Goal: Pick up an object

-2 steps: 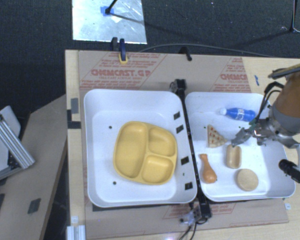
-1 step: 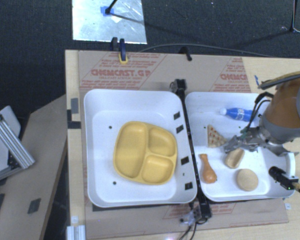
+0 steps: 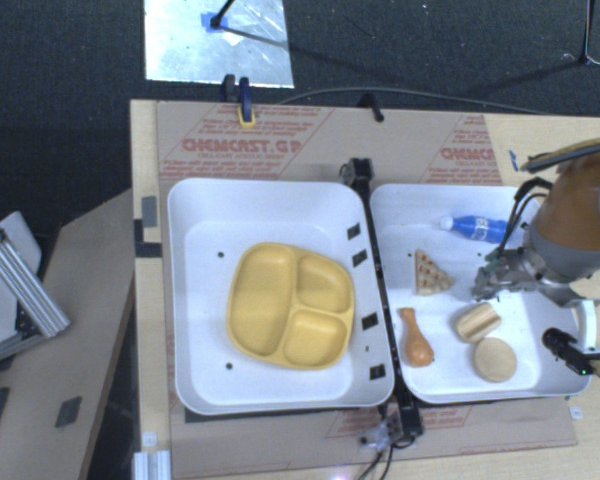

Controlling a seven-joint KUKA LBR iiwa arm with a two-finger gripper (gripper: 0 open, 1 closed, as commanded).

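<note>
The right bin (image 3: pixel 400 208) holds several toy foods. A blue bottle (image 3: pixel 477 228) lies at its back. A pizza slice (image 3: pixel 431 273) lies left of centre, and a tan drumstick (image 3: pixel 415 337) sits below it. A bread roll (image 3: pixel 477 321) and a round beige bun (image 3: pixel 495 359) rest toward the front right. My gripper (image 3: pixel 488 282) hangs low in this bin, just behind the bread roll and right of the pizza slice, below the bottle. Nothing shows as held in it.
The left bin (image 3: pixel 195 268) carries a yellow divided plate (image 3: pixel 291 306). A black divider with clips (image 3: pixel 372 268) runs between the bins. The arm's grey-orange body (image 3: pixel 575 218) covers the right bin's right side. A black part (image 3: pixel 570 351) juts over its front right corner.
</note>
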